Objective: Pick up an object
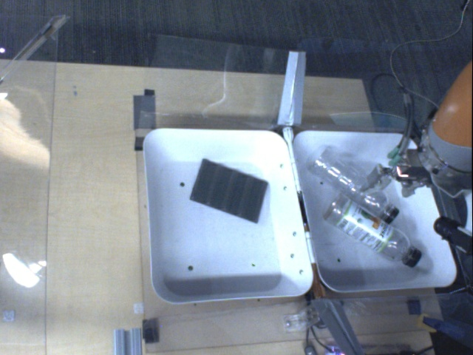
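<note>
Left bin (159, 198), well left of the claw: dark grey ribbed pad (229, 190) lying flat, tilted. Right bin (325, 268): two clear plastic bottles, crossed and touching. Upper bottle (341, 174) sits just left of the claw; labelled bottle (372, 229) (black cap at its lower right end) lies below-left of it. Claw (403, 170) hangs over the right bin's upper right part, near the upper bottle; cannot tell whether it's open or closed. Nothing seen gripped.
</note>
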